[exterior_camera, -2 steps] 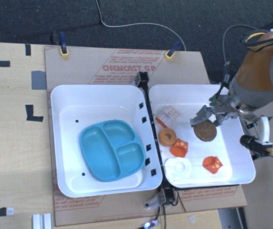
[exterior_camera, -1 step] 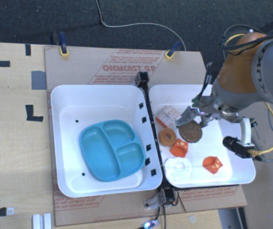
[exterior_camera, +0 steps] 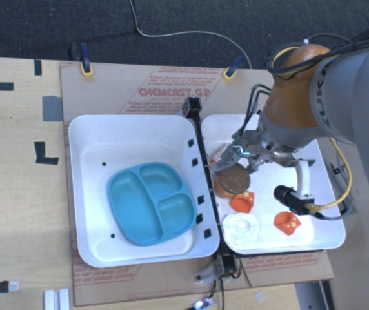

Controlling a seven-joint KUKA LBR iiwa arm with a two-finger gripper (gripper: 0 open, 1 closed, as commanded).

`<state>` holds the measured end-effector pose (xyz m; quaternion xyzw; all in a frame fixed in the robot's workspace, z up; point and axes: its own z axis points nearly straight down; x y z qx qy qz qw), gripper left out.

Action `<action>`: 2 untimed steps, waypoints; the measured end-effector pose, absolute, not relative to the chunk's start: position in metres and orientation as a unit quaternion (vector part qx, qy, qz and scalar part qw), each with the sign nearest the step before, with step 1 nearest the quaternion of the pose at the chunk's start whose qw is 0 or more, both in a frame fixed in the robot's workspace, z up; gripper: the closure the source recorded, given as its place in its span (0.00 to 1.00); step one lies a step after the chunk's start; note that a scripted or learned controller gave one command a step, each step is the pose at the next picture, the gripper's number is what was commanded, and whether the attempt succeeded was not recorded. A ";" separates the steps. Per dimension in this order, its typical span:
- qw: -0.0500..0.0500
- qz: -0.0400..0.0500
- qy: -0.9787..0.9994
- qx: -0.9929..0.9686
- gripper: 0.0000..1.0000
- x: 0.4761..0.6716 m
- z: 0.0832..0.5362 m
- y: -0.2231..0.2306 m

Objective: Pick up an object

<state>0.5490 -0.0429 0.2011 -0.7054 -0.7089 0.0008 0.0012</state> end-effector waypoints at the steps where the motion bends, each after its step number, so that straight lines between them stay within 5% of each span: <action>1: 0.000 0.000 -0.709 -0.705 1.00 0.549 0.214 0.011; 2: 0.001 0.000 -0.709 -0.705 1.00 0.557 0.215 0.054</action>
